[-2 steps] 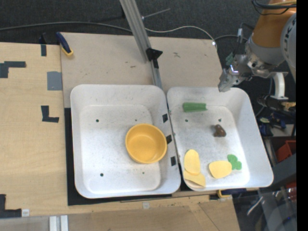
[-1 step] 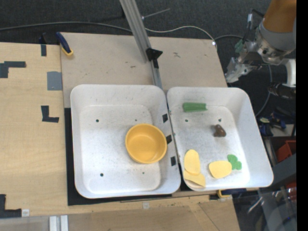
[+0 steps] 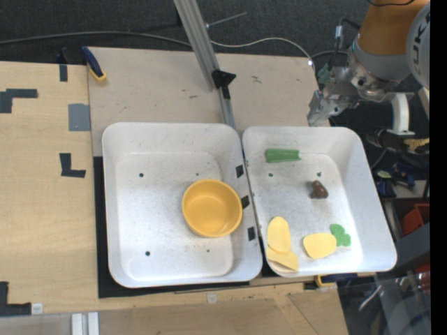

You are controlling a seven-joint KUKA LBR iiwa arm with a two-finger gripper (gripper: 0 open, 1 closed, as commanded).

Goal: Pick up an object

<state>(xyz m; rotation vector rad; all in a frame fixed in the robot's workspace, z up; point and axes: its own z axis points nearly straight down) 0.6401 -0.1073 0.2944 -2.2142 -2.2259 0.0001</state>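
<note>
My metal two-finger gripper (image 3: 320, 110) hangs above the bench just outside the far rim of the right shallow white plastic bin (image 3: 370, 180), at about one o'clock from that bin's middle, and nothing shows between my fingers; how wide they stand I cannot tell. Inside the right bin, a flat green rectangular block (image 3: 282, 155) lies toward eleven o'clock, a small dark brown lump (image 3: 318, 190) sits near the centre, a little green leafy piece (image 3: 340, 234) touches a yellow rounded slice (image 3: 318, 246) at five o'clock, and two overlapping pale yellow slices (image 3: 280, 243) rest at seven o'clock against the near rim. In the left shallow white plastic bin (image 3: 126, 187), a round yellow plastic bowl (image 3: 211, 208) sits upright toward four o'clock.
</note>
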